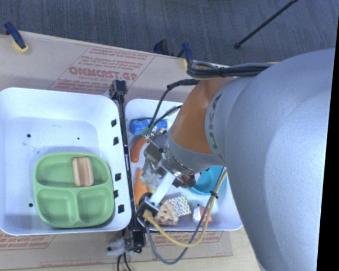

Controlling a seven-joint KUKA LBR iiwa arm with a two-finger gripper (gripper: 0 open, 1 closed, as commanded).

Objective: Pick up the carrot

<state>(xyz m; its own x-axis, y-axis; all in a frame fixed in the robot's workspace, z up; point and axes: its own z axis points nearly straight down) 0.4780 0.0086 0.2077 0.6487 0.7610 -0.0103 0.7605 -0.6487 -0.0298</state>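
The carrot [136, 149], orange and elongated, lies in the right bin [137, 108] close to its left wall. More orange shows lower down at the same wall, and I cannot tell whether it is the same piece. My gripper [149, 174] hangs low in this bin, just right of the carrot, under the orange-banded wrist. The wrist and arm hide much of the bin's middle.
In the right bin lie a blue toy [139, 125] at the back, a light blue bowl [211, 181] to the right, and a patterned piece [179, 206] near the front. The left bin [18, 113] holds a green divided plate [49, 201] with a tan bun [82, 171].
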